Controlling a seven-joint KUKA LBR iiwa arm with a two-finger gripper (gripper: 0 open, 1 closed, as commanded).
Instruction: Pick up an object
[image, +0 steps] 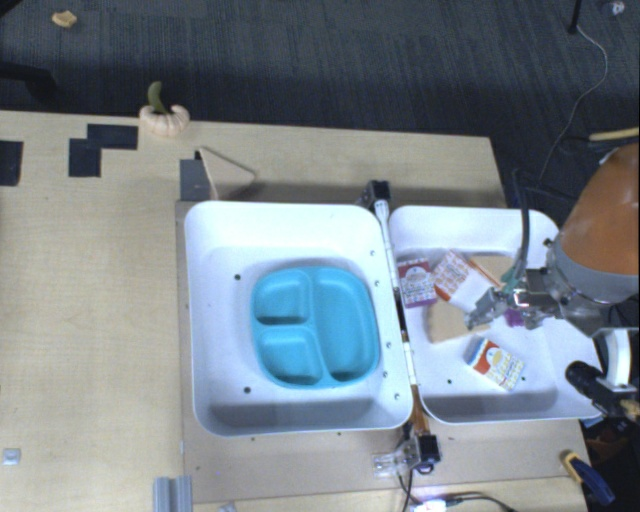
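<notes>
I have the gripper (497, 303) low in the right bin (540, 400), reaching in from the bin's right side, its dark fingers pointing toward the divider between the bins. I can't tell how far the fingers are spread, and I see nothing between them.

The closest thing is the tan flat packet (450, 320), just left of the gripper tip and seemingly touching or slightly under it; its long axis runs roughly toward the bin's far wall. The small carton (495, 363) with the orange end lies just nearer to me than the gripper, tilted diagonally. The purple packet (416, 282) sits by the divider, further left. The left bin (215, 300) holds only a blue tray (315, 325).

I judge the tan packet the likeliest target, since it needs the shortest move.
</notes>
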